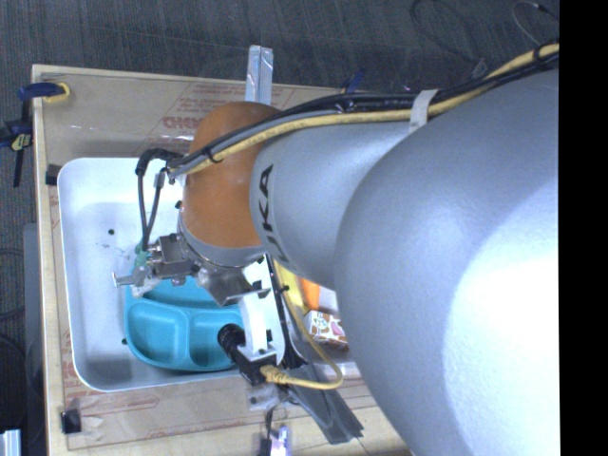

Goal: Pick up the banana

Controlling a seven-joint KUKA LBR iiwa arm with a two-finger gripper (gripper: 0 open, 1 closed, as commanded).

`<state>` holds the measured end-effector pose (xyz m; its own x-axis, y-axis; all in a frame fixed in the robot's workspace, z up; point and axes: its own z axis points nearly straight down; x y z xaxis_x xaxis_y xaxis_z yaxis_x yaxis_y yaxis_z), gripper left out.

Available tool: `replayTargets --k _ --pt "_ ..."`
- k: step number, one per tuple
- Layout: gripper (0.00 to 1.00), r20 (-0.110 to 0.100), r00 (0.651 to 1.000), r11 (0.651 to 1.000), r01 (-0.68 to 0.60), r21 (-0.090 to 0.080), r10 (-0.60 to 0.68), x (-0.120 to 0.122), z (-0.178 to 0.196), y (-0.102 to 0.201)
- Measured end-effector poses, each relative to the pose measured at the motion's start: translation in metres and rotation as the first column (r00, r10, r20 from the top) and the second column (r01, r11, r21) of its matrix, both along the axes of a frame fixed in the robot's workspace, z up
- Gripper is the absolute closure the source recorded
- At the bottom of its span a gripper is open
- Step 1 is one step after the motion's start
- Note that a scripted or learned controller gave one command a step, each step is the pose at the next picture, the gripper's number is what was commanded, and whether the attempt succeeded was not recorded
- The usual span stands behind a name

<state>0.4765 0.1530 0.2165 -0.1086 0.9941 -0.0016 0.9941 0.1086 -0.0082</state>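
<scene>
My own arm [427, 245] covers most of the scene: a broad grey shell sweeps in from the right edge and narrows to an orange band [223, 174] above the wrist, and it hides the right-hand bin almost entirely. Of that bin I can make out only a sliver of bright, printed packaging [318, 312] peeking from under my arm near its front edge; what it is I cannot tell. My gripper [157, 264] hangs over the middle of the left bin [81, 255], a cluster of metal parts and black cables, and from this angle I cannot tell how far apart it stands or whether it has hold of anything. Just below it, toward the bin's front edge, lies a turquoise plastic object [176, 335] with rounded hollows, partly covered by my wrist. The banana is somewhere I cannot make out; it may lie under my arm. The left bin's floor is white with a few small dark specks near its back corner. The bench [114, 103] is pale brown board with faint red printing, and a blue clamp [38, 91] grips its back left corner. Beyond the bench edge the floor [142, 12] is dark grey carpet.
</scene>
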Motion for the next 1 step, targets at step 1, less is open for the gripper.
replayTargets --k 1 --pt "0.0 -0.001 0.993 0.993 -0.118 0.001 0.118 0.0002 -0.0291 -0.0686"
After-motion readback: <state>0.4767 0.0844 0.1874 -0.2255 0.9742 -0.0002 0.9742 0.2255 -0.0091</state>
